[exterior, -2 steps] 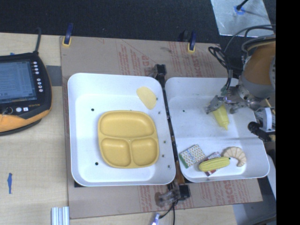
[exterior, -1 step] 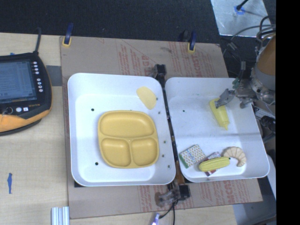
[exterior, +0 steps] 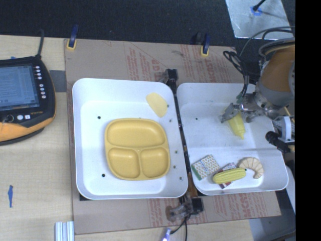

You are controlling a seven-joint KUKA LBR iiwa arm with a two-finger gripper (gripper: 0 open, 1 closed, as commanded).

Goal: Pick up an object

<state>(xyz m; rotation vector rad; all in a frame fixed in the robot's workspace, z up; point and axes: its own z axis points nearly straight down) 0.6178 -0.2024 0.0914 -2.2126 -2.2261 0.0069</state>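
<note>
Gripper (exterior: 238,115): in the camera view it hangs low over the right bin (exterior: 210,134), wrist above and to its right. The fingers look spread fairly wide; a yellow piece sits at the tips, but whether they actually pinch it I cannot tell.

Yellow piece (exterior: 237,127): right at the fingertips and reaching just below them, towards the bin's near side. It is short and stubby. Its long axis runs away from the gripper, tilted slightly to the right at the lower end.

Further below the gripper: a corn cob (exterior: 229,175), lying nearly crosswise, touches a croissant (exterior: 252,165) on its right, with a patterned packet (exterior: 205,165) just to its left.

Well to the gripper's left: a yellow divided plate (exterior: 137,148) and a pale yellow slice (exterior: 157,104) in the left bin (exterior: 85,134).

Risk: as I judge it, the grip is only on the piece's upper end, so a lift could let it swing or slip free. If the fingers are merely beside it, closing could nudge it aside.
</note>
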